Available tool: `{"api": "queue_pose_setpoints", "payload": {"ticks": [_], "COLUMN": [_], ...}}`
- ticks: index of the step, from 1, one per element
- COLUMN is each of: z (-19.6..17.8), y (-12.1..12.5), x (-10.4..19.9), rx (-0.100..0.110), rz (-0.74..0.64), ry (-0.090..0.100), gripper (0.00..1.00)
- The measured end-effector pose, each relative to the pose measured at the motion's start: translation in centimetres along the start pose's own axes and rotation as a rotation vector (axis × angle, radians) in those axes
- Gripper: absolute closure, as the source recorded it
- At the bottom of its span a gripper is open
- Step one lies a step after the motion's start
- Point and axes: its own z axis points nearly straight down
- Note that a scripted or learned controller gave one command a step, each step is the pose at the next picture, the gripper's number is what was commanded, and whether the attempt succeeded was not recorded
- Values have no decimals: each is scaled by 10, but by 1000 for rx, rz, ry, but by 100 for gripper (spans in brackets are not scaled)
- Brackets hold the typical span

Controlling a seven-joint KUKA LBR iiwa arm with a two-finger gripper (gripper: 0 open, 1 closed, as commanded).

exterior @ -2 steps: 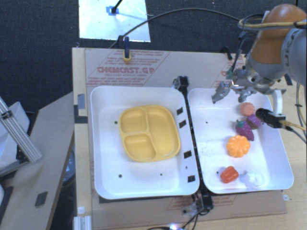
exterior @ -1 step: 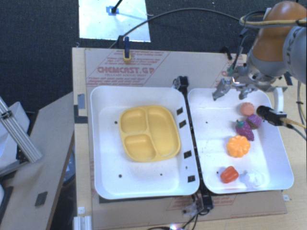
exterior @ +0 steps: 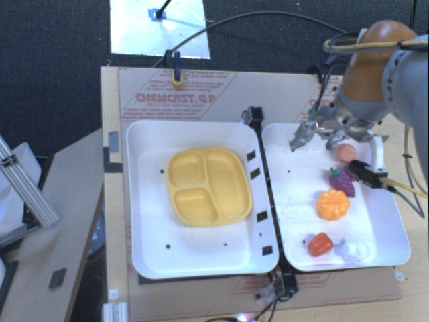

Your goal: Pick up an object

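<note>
My gripper hangs over the back of the right bin, its two fingers spread apart with nothing between them. One finger points toward the bin's back left. The other is just left of a small peach-coloured ball. In front of the ball lie a purple bunch of grapes, an orange pumpkin-shaped toy, a red-orange pepper and a small white object.
The left bin holds a yellow divided plate. A black hinge strip runs between the bins. A black block with cables juts from the arm over the right bin's far right side.
</note>
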Motion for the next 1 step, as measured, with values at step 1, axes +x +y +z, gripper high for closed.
{"api": "queue_pose_setpoints", "payload": {"ticks": [1], "z": [62], "y": [1], "x": [0], "rx": [0], "rz": [1], "ry": [0], "gripper": [0]}}
